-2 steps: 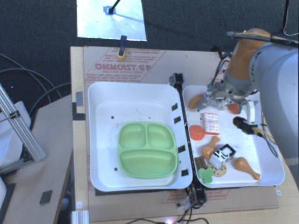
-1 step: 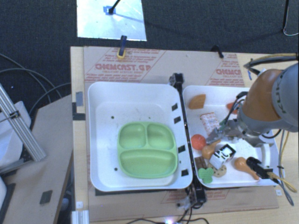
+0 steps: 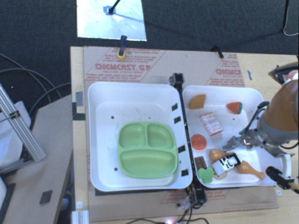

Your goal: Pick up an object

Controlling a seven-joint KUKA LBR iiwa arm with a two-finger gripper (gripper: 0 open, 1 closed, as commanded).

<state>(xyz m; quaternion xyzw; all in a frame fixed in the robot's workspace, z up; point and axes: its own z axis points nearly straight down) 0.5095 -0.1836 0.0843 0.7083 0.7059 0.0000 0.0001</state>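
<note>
My gripper (image 3: pixel 232 143) hangs low over the middle of the right bin (image 3: pixel 254 95), reaching in from the right under the orange-banded wrist. Just below and left of it lies a tan drumstick (image 3: pixel 217 154), with a black-and-white item (image 3: pixel 228 162) beside that. A red-and-white box (image 3: pixel 210 123) lies up and to the left, and a red-orange disc (image 3: pixel 198 141) lies to the left. The view does not let me tell whether anything sits between the gripper's tips.
The right bin also holds an orange bread piece (image 3: pixel 197 101), a red strawberry-like piece (image 3: pixel 235 107), a second drumstick (image 3: pixel 248 168), a green piece (image 3: pixel 205 175) and a brown bar (image 3: pixel 200 162). A green divided plate (image 3: pixel 147 149) lies in the left bin (image 3: pixel 100 125).
</note>
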